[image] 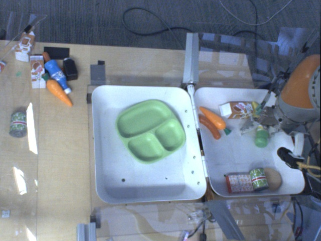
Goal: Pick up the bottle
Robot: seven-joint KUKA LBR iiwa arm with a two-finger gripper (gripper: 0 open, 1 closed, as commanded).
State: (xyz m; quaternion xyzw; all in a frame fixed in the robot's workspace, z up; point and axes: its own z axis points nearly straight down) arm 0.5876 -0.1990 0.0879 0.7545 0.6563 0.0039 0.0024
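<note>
A small green bottle [261, 137] lies in the right bin [223, 177], near its right side. My gripper [258, 123] hangs right over the bottle's upper end, at the end of the grey arm with the orange band [302, 88] that comes in from the right. The gripper's body hides the top of the bottle, and I cannot make out whether it touches the bottle.
The right bin also holds two orange carrots [211, 119], a small carton [238, 109], two cans [248, 181] and a brown round thing [273, 178]. A green divided plate [150, 130] fills the left bin [108, 185]. A blue bottle [56, 76], a carrot [59, 93], cartons and a can [18, 124] lie on the bench at left.
</note>
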